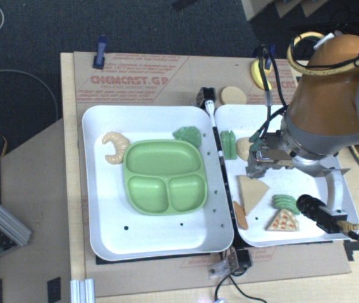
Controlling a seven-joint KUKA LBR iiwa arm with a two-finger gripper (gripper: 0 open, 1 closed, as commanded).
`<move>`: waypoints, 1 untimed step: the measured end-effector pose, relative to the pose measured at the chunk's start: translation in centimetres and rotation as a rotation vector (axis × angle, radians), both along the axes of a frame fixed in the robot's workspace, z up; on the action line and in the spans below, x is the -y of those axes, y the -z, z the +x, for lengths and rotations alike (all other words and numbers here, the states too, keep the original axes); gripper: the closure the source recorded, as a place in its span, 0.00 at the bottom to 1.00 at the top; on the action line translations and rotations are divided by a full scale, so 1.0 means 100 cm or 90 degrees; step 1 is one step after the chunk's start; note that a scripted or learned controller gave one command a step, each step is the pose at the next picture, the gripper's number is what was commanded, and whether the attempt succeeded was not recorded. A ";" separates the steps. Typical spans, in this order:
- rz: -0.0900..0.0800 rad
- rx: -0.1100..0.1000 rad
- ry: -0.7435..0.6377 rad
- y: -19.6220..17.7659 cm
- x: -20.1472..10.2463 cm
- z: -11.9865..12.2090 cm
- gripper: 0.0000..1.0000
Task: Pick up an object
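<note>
My gripper [256, 166] hangs over the left part of the right bin [344, 188], just above the top corner of a tan triangular wedge [251, 193]. A green ribbed piece [228, 144] lies to its upper left by the bin wall. Toward the front of that bin are a pizza slice [284, 221], a small green leafy piece [284, 201] and a thin orange stick [239, 214]. The arm's orange band and grey wrist hide the bin's back right part.
The left bin [103, 213] holds a green three-compartment plate [164, 175], a croissant [116, 146] and a green broccoli-like piece [188, 135]. Behind the bins, a tan disc [233, 95] and a yellow object [258, 74] rest on the bench.
</note>
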State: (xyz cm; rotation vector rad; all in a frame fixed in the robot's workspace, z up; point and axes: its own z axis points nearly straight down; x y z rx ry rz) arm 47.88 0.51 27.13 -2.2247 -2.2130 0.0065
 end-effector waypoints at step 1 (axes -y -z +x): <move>0.001 -0.001 -0.005 0.041 -0.030 -0.001 1.00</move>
